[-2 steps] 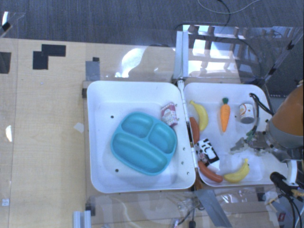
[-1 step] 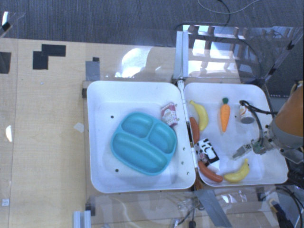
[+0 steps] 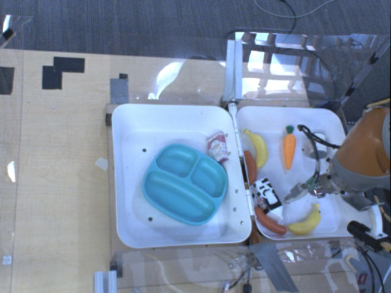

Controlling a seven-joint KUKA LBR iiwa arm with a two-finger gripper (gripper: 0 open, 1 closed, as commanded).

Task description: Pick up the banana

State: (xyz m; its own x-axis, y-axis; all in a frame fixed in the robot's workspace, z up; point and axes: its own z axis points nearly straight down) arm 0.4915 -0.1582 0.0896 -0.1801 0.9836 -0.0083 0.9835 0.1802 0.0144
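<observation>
Two Bananas in the Right Bin

A sectioned blue plastic plate [image 3: 185,184] lies in the left white bin [image 3: 131,163]. In the right white bin [image 3: 333,127], one yellow curved banana [image 3: 258,148] lies at ten o'clock, another yellow banana [image 3: 307,220] at five o'clock beneath the tool [image 3: 303,190], jaws parted, gripping nothing.

Bright, even overhead light, soft faint shadows inside the white bins [image 3: 122,163], strong white glare on the clear panels [image 3: 275,66] at far right and a pale sheen patch on the bench [image 3: 55,163] beyond the left bin, focus fairly sharp, gripper [image 3: 308,189] area slightly blurred.
</observation>
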